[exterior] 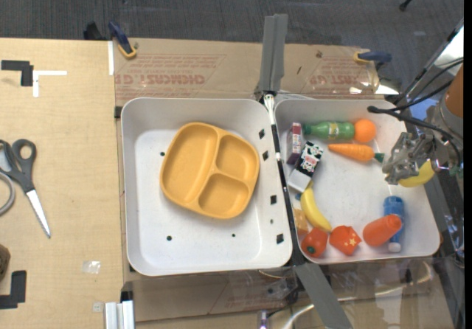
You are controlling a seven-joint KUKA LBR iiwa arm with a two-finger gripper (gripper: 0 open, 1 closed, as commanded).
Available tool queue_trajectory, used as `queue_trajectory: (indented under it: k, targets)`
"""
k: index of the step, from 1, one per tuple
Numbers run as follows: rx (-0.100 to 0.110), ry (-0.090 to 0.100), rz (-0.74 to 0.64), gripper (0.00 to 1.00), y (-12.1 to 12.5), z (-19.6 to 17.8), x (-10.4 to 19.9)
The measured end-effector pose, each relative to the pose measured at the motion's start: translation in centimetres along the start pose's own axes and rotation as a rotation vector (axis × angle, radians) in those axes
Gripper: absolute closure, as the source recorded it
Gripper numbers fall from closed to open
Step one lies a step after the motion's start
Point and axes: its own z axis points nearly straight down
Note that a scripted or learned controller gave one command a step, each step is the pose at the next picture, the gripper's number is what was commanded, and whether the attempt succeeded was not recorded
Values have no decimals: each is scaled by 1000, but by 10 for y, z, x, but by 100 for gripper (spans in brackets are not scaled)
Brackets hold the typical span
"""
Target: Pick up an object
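Observation:
My gripper [402, 165] hangs over the right side of the right bin [346, 187]. A yellow object [420, 175] lies right against it, by the bin's right rim; whether it is gripped I cannot tell. In this bin lie a green bottle [330, 129], an orange [364, 130], a carrot [352, 151], a black-and-white carton [311, 158], a banana [313, 209], two red fruits [314, 243] [346, 239], an orange-red bottle [382, 229] and a blue item [393, 206].
The left bin [140, 195] holds a yellow divided plate [210, 170]. Scissors [26, 180] lie on the wooden bench at the far left. A grey divider bar [273, 54] stands behind the bins, between them.

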Motion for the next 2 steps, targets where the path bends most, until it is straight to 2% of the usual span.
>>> queue_trajectory:
  k: [1, 2]
  targets:
    - [0, 3, 400, 100, 19, 79, -1]
    - [0, 2, 410, 100, 100, -37, 29]
